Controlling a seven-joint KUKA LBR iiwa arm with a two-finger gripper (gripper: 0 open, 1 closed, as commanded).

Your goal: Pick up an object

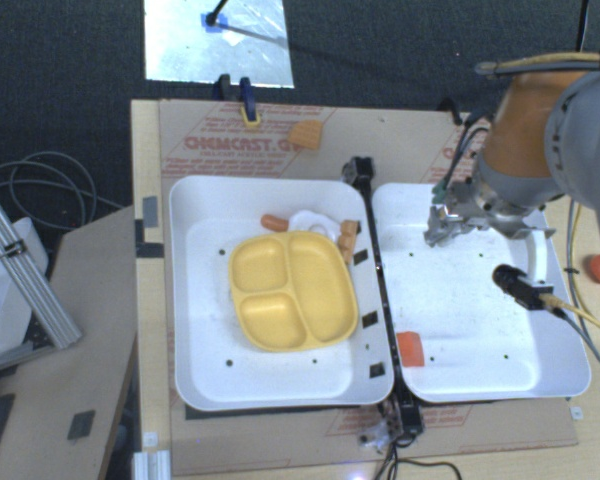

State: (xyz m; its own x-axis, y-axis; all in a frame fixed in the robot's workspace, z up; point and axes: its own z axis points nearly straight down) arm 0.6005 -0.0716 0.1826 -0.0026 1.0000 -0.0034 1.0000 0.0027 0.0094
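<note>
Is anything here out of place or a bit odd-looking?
Yes. An orange block lies outside the bins, on the cardboard behind the left bin. In that bin, the yellow divided tray sits askew, partly covering a white item. In the right bin, another orange block rests against the near-left corner.

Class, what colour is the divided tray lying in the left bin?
Yellow. The divided tray shows clearly in the camera view, resting in the left bin.

The grey arm [580,118], banded in orange above the wrist, is extended in from the right and bent downward, with the gripper [448,226] held low and nothing seen between its jaws.
</note>
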